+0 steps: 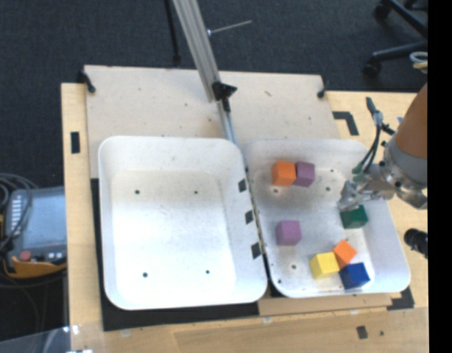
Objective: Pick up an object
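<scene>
Camera view: arm entered from the right, gripper (pixel 353 199) set over the right bin (pixel 392 267), near its right wall. Green block (pixel 353 216) seen directly below the fingertips in the picture, touching or just under them; whether it is between the fingers or only beside them cannot be told. Finger spacing cannot be told either, the metal parts being blurred together at this slant.

Key relation noted: green block lies on the gripper's near side, toward the bin's front edge, almost in line with the wrist. No long axis to be matched, the block being roughly cubic.

Other blocks recorded in the same bin: orange block (pixel 284 173) and purple block (pixel 305 173) touching side by side toward the back; second purple block (pixel 288 232) alone at mid-bin; yellow block (pixel 324 264), small orange block (pixel 345 251) and blue block (pixel 354 275) clustered at the front right corner. All are well apart from the gripper except the green one.

Left bin (pixel 108 153) lies alongside.

Judged: green block is the likely target; a straight descent or closing is all that appears needed.
</scene>
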`<move>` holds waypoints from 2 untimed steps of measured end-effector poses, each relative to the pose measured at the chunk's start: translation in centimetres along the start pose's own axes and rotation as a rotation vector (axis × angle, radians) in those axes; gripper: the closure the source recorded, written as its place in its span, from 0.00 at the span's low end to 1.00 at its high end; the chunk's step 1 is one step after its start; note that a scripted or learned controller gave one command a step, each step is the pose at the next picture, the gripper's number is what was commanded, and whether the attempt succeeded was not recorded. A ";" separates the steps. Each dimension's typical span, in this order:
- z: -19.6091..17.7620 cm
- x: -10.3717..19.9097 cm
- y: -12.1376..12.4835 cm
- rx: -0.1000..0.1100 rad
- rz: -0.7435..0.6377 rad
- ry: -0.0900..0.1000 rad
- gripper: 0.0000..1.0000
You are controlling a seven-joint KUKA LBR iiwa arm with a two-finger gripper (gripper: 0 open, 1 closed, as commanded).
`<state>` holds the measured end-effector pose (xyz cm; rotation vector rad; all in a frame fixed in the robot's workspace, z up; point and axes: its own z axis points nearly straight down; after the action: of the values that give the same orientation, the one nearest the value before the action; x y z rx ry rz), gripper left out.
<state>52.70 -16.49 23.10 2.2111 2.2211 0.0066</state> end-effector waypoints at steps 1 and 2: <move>-0.9 -0.1 0.1 0.005 -0.004 0.002 1.00; -0.7 5.7 2.0 0.005 -0.004 0.003 1.00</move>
<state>54.62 -10.77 23.78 2.2107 2.2290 0.0038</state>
